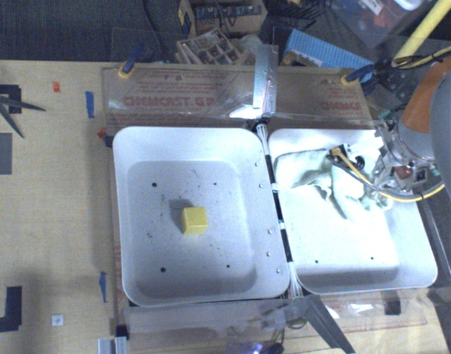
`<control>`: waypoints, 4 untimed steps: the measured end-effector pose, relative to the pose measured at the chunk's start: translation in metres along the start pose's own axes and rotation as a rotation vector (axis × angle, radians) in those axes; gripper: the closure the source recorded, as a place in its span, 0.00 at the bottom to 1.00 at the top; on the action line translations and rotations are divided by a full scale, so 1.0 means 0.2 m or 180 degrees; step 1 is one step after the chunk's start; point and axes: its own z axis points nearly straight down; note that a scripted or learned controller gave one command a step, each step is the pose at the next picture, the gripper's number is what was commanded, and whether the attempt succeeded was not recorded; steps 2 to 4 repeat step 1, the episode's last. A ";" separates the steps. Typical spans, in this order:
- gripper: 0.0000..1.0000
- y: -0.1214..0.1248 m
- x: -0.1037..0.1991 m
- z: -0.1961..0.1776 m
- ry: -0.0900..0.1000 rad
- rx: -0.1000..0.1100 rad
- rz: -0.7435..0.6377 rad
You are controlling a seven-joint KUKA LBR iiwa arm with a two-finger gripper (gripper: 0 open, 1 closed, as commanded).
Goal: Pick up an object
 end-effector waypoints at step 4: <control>1.00 0.00 0.00 -0.05 -0.0003 0.0001 -0.0006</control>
